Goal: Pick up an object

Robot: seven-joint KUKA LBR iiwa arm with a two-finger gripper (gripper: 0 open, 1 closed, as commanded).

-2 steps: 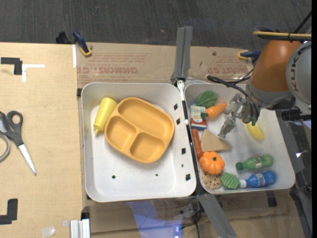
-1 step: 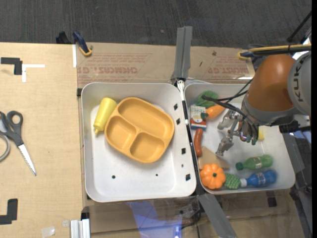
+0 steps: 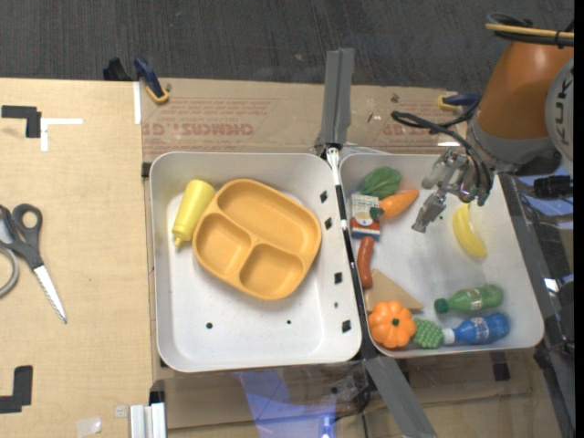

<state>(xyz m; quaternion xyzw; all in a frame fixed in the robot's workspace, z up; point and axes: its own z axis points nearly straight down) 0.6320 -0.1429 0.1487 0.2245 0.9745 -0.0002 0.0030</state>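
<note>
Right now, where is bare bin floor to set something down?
Left bin: bare floor below the orange tray. Right bin: bare patch between sausage, banana and green bottle. Crowded along its bottom, near pumpkin and blue bottle.

A robotics lab: a grey-and-orange robot arm (image 3: 525,89) reaches over two white bins (image 3: 173,336) of toy food on a cardboard-covered bench (image 3: 64,245), with scissors (image 3: 32,254) and black tape marks (image 3: 23,121) left of the bins, dark carpet (image 3: 228,16) beyond them
</note>
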